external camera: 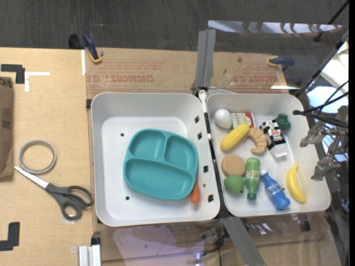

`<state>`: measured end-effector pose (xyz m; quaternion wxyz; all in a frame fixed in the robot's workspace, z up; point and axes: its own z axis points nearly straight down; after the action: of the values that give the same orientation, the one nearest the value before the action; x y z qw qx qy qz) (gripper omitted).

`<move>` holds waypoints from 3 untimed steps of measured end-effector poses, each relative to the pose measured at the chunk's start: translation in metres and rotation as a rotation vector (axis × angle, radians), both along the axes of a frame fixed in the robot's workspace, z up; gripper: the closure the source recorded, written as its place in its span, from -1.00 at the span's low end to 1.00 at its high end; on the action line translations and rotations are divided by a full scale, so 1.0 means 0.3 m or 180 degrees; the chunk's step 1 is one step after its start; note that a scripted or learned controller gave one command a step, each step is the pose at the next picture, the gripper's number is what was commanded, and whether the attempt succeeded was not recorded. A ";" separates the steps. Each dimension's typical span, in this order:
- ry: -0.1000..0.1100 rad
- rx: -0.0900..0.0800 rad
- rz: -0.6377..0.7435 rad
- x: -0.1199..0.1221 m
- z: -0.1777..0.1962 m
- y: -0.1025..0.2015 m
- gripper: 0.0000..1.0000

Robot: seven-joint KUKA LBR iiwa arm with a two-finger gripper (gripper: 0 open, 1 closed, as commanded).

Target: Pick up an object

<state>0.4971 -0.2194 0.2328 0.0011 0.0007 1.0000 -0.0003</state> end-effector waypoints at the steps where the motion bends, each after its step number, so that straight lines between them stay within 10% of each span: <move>1: 0.0000 0.0000 -0.0315 -0.061 -0.469 -0.006 -1.00; 3: 0.0005 0.0003 0.0071 -0.056 -0.471 0.364 -1.00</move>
<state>0.4802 -0.1102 0.0916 0.0003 -0.0104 0.9999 0.0002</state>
